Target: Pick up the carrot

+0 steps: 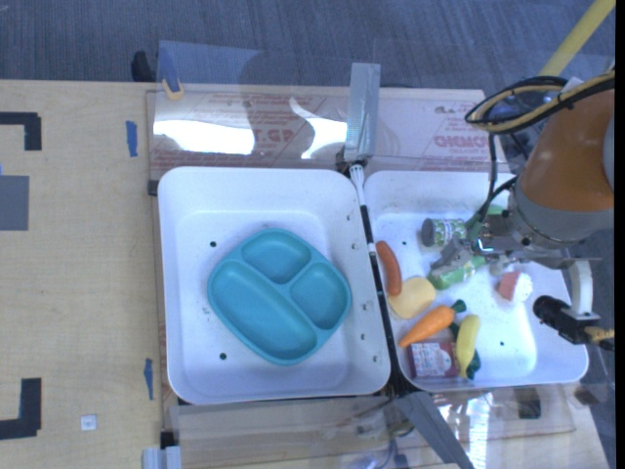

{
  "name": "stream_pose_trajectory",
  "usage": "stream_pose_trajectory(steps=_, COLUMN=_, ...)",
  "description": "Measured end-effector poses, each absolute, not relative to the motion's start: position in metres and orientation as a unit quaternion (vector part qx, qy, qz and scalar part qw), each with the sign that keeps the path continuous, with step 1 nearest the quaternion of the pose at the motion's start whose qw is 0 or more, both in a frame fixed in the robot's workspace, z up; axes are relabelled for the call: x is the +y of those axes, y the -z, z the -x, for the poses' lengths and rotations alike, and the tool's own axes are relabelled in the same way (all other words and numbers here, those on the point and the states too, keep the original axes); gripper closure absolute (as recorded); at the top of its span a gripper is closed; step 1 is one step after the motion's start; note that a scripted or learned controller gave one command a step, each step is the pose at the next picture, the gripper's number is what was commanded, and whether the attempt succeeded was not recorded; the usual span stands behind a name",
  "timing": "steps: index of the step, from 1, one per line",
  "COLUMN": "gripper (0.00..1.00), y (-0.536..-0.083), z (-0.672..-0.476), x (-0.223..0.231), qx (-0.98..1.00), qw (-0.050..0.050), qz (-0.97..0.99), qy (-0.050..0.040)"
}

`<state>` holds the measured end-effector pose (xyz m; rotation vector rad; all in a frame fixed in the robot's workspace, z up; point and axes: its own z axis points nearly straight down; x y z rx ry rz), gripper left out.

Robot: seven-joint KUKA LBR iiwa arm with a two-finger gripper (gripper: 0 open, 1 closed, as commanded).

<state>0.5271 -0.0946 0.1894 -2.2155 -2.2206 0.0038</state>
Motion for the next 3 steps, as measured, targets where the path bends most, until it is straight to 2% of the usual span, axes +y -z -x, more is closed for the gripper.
stream_pose_trajectory(steps=1, gripper=0.00, y=-0.086, z=-0.486, x=-0.098, qx=-0.621, qw=-0.001, qz=0.784, qy=0.0022)
stream_pose_trajectory(steps=2, gripper=1.00, y=-0.095, z=-0.488, x=-0.099, qx=-0.620, qw=-0.002, qz=0.785, qy=0.0033)
stream_pose_trajectory(steps=3, gripper=1.00, y=-0.185, z=-0.562, x=-0.060, qx=-0.593, qw=0.000, qz=0.805, qy=0.0013)
